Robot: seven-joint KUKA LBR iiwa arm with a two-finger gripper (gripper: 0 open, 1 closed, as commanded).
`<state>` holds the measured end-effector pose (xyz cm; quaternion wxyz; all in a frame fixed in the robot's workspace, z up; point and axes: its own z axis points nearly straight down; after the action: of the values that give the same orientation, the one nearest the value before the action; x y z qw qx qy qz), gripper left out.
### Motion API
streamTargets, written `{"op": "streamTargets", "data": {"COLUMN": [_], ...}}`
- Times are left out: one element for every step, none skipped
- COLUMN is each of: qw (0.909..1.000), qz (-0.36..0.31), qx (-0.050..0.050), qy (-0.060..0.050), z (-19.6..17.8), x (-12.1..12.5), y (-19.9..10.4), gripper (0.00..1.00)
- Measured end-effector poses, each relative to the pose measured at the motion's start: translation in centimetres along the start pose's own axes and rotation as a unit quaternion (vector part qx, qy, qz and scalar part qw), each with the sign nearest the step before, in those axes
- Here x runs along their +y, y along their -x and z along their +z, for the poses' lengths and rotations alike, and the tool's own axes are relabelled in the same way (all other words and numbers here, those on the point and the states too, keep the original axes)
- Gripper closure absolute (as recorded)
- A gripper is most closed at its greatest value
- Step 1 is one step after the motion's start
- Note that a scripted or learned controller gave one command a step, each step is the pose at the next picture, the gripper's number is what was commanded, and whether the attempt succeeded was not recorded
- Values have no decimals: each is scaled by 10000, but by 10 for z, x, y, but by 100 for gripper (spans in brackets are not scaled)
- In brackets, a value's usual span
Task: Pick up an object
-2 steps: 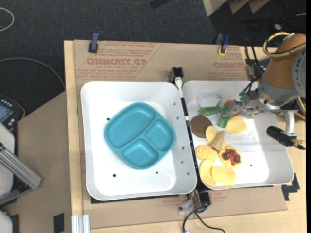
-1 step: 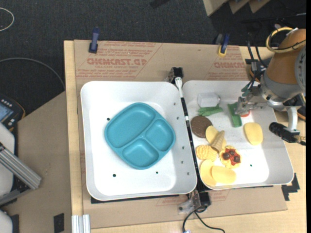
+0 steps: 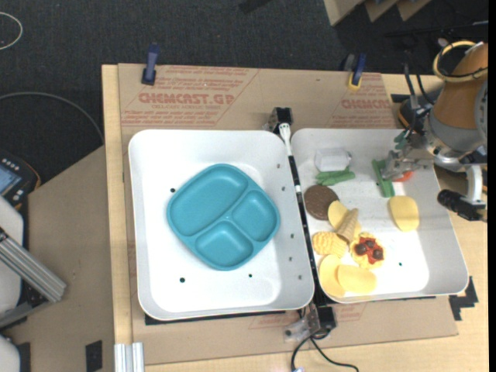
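Reaching in from the right, the grey arm (image 3: 459, 115) is seen over the far right corner of the right bin (image 3: 442, 273), its end effector (image 3: 397, 163) lowered close to a green stick-shaped piece (image 3: 384, 181). Whether the end effector is apart or together cannot be told, and nothing can be seen held in it.

2 white bins are set side by side on the worktop (image 3: 194, 99). A blue divided plate (image 3: 223, 216) with 3 compartments is laid in the middle of the left bin (image 3: 147, 208).

Toy food is gathered in the right bin. A second green piece (image 3: 335, 177) is placed near a pale white block (image 3: 332, 160) at the far left. A brown round cookie (image 3: 318, 200) is set just nearer, with an ice cream cone (image 3: 346, 223), a waffle (image 3: 328, 244) and a small pizza piece (image 3: 367, 249) close by. A yellow lump (image 3: 403, 213) lies apart to the right, and yellow slices (image 3: 345, 277) rest at the near edge.
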<state>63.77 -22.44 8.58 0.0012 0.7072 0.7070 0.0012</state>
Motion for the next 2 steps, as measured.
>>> {"op": "streamTargets", "data": {"qw": [10000,10000], "qz": [-19,-9], "qx": [-29,-27], "qy": [79,68], "z": [-160,-302], "x": [15,-24], "y": [-16,-26], "gripper": [100,100]}}
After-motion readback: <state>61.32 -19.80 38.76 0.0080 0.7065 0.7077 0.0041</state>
